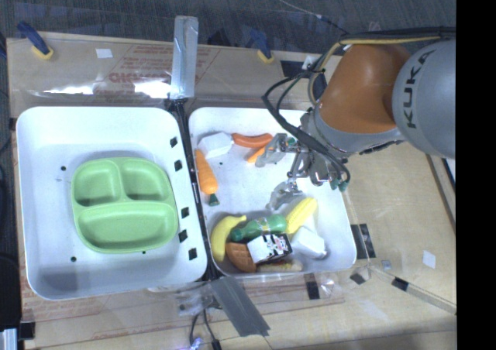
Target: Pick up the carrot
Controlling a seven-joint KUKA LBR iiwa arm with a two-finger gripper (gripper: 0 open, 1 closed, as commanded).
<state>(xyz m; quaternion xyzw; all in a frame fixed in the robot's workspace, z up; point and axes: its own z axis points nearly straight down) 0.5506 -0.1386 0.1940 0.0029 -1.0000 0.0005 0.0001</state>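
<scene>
The carrot, orange with a small green stub at its near end, lies along the left wall of the right bin. My gripper hangs over the middle of that bin, to the right of the carrot and apart from it. Its two metal fingers stand spread, one toward the back and one toward the front, with nothing between them. The gripper is open.
A second orange stick-shaped item and a white piece lie at the back of the right bin. A banana, a yellow corn-like piece, a black-and-white box and other toys crowd its front. A green divided plate sits in the left bin.
</scene>
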